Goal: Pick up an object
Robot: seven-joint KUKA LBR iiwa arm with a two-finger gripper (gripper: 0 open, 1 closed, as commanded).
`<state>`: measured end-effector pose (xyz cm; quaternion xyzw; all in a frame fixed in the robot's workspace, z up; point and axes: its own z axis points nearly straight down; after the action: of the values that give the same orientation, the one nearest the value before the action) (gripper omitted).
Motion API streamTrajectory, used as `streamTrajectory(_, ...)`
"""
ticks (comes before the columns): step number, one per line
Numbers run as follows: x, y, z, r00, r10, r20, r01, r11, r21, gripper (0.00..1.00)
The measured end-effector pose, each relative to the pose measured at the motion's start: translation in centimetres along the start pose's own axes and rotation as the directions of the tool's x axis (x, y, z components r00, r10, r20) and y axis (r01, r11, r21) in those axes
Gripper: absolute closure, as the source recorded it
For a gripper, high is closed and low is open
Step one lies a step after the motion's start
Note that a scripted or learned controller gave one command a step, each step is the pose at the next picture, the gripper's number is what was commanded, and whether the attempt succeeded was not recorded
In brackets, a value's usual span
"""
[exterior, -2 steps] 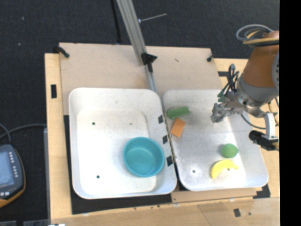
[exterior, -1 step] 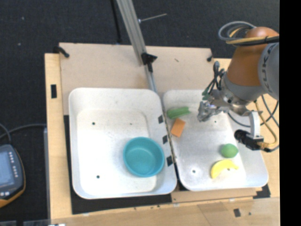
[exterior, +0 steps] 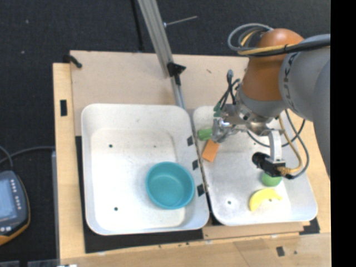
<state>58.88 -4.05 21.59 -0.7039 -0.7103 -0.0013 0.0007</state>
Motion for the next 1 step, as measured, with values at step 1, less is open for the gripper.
streamTrajectory(1,5.28,1.3,0.02,1.0,0.002,0.001,-0.002,1.0,-0.001,1.0)
